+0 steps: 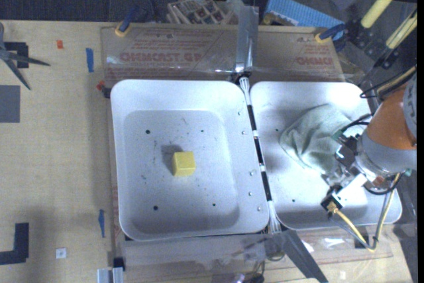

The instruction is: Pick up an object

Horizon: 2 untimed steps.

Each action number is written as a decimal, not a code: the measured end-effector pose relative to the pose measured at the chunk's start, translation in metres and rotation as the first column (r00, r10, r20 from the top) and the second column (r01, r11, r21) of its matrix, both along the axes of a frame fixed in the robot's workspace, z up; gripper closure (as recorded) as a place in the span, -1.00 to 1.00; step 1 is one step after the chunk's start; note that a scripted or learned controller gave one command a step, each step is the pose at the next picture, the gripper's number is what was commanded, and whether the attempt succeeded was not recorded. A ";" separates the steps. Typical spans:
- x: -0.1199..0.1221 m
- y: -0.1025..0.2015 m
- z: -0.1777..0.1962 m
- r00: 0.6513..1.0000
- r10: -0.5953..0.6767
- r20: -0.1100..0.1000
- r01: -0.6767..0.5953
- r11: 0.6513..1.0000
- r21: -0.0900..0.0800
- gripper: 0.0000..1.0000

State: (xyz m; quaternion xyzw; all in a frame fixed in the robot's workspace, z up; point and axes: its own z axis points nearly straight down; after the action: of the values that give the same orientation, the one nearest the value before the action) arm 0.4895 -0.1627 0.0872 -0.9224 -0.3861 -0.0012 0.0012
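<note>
- Left shallow white plastic bin (132, 103): small yellow foam cube (184, 163) sits near its centre, alone, slightly toward 6 o'clock.
- Right shallow white plastic bin (278, 205): crumpled pale grey-green cloth (313, 134) lies mid-bin.
- Grey arm with orange band (391, 132) comes in from 3 o'clock; gripper (339, 166) is down at the cloth's 4 o'clock edge, touching it.
- Finger opening: cannot tell, wrist blocks it.

block (184, 163) in left bin (126, 103), cloth (311, 136) (right bin (278, 99))
</note>
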 end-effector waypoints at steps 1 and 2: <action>0.008 -0.019 0.067 0.966 -0.259 -0.010 0.259 0.966 -0.004 1.00; -0.008 0.018 0.002 0.832 -0.555 -0.008 0.555 0.832 -0.005 1.00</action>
State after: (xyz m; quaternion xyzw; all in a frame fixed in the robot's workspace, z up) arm 0.4815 -0.1444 0.0893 -0.9948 -0.1021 0.0033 0.0013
